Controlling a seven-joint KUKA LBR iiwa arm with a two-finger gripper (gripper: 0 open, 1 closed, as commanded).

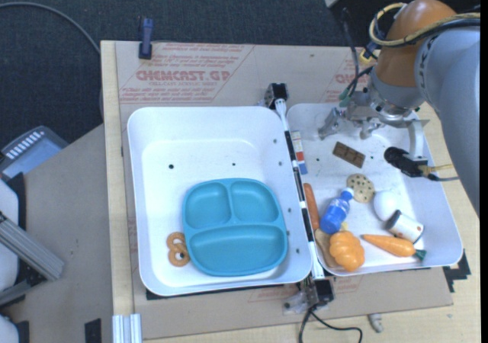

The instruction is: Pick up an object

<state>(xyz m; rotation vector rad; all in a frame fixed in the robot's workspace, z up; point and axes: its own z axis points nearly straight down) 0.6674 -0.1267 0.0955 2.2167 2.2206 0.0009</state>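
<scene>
Camera view: hovering over far end of right shallow white plastic bin, two-finger metal gripper. Jaw state: cannot tell. Lying just below the jaws, flat brown rectangular chocolate bar; further below, round speckled cookie, blue plastic bottle. Advising: centring over the bar, descending squarely, closing only once straddling it.

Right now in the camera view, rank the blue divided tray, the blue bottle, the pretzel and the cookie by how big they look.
1. Blue divided tray
2. Blue bottle
3. Pretzel and cookie look about alike; I won't rank them.
</scene>
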